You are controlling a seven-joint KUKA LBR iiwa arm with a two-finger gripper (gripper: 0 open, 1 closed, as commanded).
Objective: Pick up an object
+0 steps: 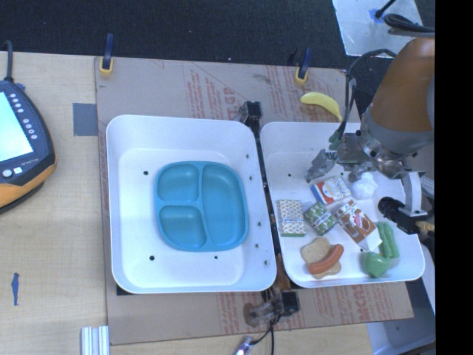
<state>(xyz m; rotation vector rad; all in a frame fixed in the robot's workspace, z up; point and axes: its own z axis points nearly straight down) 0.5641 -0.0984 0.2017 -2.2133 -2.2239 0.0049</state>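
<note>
Cardboard-covered surface (185, 87), two white bins. We hover the gripper (325, 165) over the right bin (284, 135), just above a red-white packet (330, 190); jaws' state we cannot tell. We should descend straight, centred on the flat packet, clear of the green packet (318, 217) beside it.

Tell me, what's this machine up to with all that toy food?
A robot arm reaches from the right, its gripper low over the right bin of toy food, near a small carton. A hot dog and green pepper lie nearer the front. The left bin holds a blue divided plate.
</note>
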